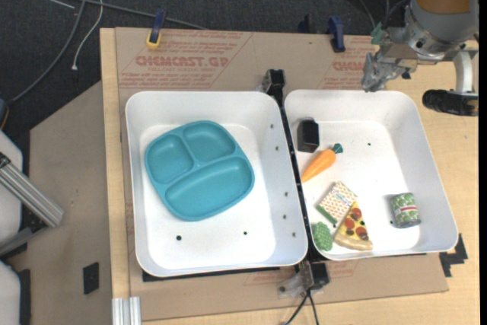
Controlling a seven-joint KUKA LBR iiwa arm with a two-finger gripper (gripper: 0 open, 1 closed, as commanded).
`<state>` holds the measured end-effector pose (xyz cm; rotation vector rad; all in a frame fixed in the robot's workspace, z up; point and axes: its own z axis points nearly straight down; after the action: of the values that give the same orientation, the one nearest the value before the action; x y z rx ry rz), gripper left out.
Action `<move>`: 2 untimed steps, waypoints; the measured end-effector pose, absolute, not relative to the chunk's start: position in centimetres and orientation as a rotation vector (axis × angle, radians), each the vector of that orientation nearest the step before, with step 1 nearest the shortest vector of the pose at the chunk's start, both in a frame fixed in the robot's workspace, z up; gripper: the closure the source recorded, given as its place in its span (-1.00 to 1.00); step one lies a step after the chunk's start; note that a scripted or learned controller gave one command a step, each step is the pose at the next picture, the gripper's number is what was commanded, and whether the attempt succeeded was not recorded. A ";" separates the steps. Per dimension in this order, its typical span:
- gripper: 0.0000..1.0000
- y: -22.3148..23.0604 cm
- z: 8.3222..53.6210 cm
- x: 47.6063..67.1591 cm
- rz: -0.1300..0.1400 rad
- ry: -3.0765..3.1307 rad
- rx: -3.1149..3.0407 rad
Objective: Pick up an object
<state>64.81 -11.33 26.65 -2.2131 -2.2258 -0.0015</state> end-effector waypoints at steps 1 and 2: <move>1.00 -6.6 25.0 63.7 0.001 -2.224 -2.213; 1.00 -2.2 24.0 63.5 0.000 -2.224 -2.213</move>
<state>63.45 -2.25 23.98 -2.2129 -2.2245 0.0004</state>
